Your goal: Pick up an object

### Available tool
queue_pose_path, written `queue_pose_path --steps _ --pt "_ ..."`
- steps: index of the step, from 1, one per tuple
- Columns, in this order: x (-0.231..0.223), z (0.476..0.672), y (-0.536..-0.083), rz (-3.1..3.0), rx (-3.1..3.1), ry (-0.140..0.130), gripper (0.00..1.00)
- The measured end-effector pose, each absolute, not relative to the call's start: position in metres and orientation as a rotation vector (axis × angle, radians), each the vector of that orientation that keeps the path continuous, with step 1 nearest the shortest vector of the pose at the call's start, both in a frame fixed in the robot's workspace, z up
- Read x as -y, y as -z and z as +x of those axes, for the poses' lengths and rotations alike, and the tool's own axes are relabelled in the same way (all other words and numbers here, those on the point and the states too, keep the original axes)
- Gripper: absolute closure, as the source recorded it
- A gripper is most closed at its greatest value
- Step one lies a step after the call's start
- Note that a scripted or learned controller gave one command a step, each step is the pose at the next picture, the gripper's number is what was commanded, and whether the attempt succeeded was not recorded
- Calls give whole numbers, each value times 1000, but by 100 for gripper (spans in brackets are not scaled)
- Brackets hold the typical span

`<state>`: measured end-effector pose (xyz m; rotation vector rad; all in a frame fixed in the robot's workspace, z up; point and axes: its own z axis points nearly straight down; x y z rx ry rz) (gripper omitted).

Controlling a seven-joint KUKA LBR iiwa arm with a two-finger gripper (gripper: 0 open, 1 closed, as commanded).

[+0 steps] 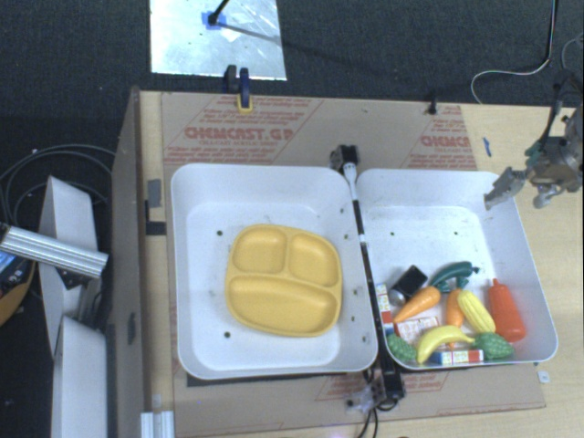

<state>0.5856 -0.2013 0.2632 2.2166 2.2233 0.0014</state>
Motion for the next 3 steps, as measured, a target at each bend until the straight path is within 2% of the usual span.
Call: queue_pose_path --steps 1,2,3 --pt "136 554 -94 2219 -2228 2 0" --pt "143 669 -85 2215 -2224 -3 0" --pt "145 562 -144 2219 -2222 -2 0"
